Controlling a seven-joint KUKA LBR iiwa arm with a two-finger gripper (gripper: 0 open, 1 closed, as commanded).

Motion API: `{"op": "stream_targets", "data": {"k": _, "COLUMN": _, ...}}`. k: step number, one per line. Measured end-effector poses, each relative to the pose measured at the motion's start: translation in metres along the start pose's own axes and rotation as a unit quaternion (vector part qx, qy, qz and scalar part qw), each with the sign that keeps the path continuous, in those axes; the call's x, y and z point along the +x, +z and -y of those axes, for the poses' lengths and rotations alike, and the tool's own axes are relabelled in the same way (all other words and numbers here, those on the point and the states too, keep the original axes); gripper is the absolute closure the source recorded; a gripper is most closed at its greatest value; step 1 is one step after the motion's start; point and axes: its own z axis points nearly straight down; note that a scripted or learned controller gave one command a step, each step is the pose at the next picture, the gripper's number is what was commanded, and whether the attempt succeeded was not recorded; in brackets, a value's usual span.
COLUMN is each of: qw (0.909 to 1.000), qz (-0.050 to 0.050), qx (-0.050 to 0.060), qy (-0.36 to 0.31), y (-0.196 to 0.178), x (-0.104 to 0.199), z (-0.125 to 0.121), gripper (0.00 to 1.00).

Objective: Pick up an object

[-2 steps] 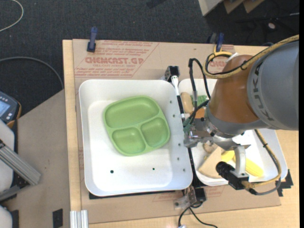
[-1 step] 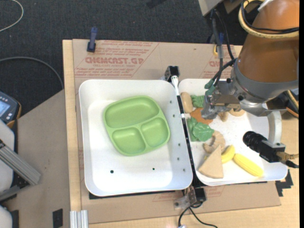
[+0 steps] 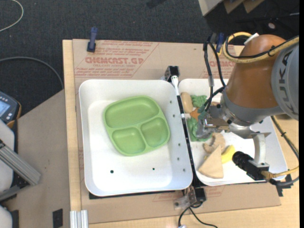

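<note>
Overhead view of the bench during a pick attempt. The gripper (image 3: 207, 124), carried by the grey arm with an orange band (image 3: 259, 75), hangs low over the left part of the right shallow white bin (image 3: 277, 137), near the wall that meets the left shallow white bin (image 3: 95, 141). From this angle I cannot tell whether the claw is released or clenched, and I see nothing held in it. The candidate objects lie in the right bin. A crumpled green leafy piece (image 3: 194, 128) sits directly by the gripper and close to that wall. A small brown roll-shaped piece (image 3: 186, 102) lies farther back, and a tan wedge (image 3: 212, 164) lies nearer the front. A small yellow piece (image 3: 228, 154) lies just beside the wedge on its right. The light green plastic plate with three compartments (image 3: 137, 125) lies flat in the left bin, apart from the gripper. I judge the step in hand to be the descent onto the green leafy piece. To do it well I would centre the claw over the bulk of the piece rather than its edge and keep clear of the bin wall. I would clench only once fully down, then lift straight up so that the neighbouring wedge is not dragged along.
</note>
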Motion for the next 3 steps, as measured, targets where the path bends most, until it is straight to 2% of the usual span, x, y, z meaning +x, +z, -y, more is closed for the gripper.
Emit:
{"op": "stream_targets", "data": {"k": 1, "qw": 1.0000, "qz": 0.000, "qx": -0.005, "qy": -0.001, "y": -0.015, "x": 0.001, "z": -0.002, "gripper": 1.00}}
{"op": "stream_targets", "data": {"k": 2, "qw": 1.0000, "qz": -0.001, "qx": -0.003, "qy": -0.001, "y": 0.019, "x": 0.000, "z": -0.033, "gripper": 1.00}}
{"op": "stream_targets", "data": {"k": 3, "qw": 0.9999, "qz": -0.002, "qx": -0.012, "qy": -0.002, "y": -0.117, "x": 0.006, "z": -0.002, "gripper": 1.00}}
